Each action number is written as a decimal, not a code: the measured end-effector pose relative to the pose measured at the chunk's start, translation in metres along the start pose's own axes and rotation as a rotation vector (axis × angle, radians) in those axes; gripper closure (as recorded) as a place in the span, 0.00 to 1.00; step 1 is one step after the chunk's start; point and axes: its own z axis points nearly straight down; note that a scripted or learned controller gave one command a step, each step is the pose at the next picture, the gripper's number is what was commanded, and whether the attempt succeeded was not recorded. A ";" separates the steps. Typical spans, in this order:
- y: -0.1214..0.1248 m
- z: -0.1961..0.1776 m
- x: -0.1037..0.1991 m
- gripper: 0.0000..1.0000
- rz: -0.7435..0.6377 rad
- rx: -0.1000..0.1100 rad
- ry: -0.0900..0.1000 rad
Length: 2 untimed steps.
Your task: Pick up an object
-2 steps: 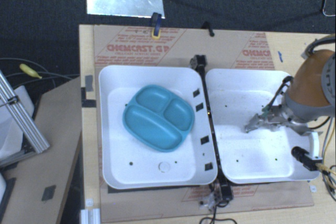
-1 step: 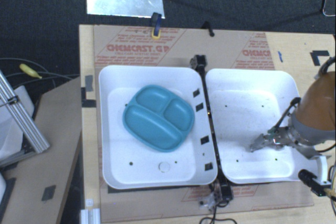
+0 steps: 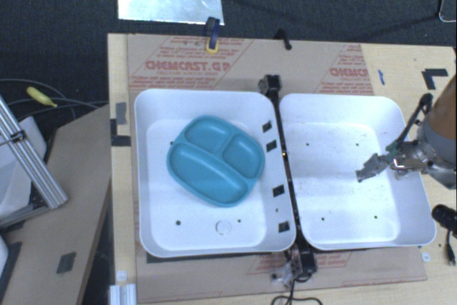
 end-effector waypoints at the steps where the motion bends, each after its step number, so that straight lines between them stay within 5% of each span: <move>1: 0.047 0.102 0.069 0.00 -0.005 0.014 0.006; 2: 0.046 0.087 0.064 1.00 0.003 0.010 0.003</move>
